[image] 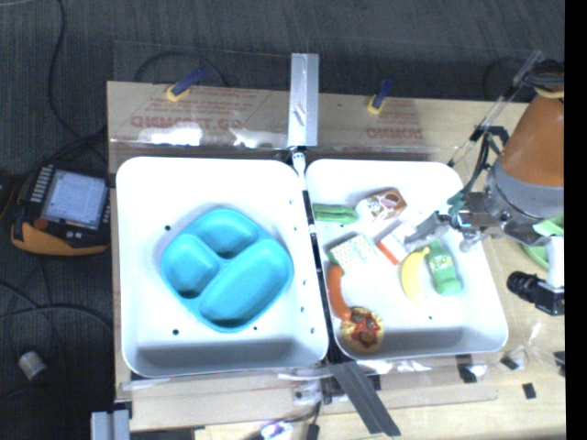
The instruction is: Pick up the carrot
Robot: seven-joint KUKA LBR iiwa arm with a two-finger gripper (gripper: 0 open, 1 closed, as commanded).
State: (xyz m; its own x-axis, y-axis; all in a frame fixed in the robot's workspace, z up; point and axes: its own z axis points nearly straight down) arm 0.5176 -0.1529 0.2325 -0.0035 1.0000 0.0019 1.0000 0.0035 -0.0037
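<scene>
Two white bins: left bin (147, 337) with one blue divided tray (227, 266). In right bin (486, 324), one carrot (336, 290) along left wall, one banana (413, 274), one green bottle (445, 273). Gripper (438, 225) above; finger state unclear.

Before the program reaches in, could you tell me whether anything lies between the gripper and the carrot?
Yes. The gripper hovers over the right bin's right half, while the carrot lies along its left wall. Between them lie a white packet, an orange-and-white piece and, slightly nearer the camera, a yellow fruit.
</scene>
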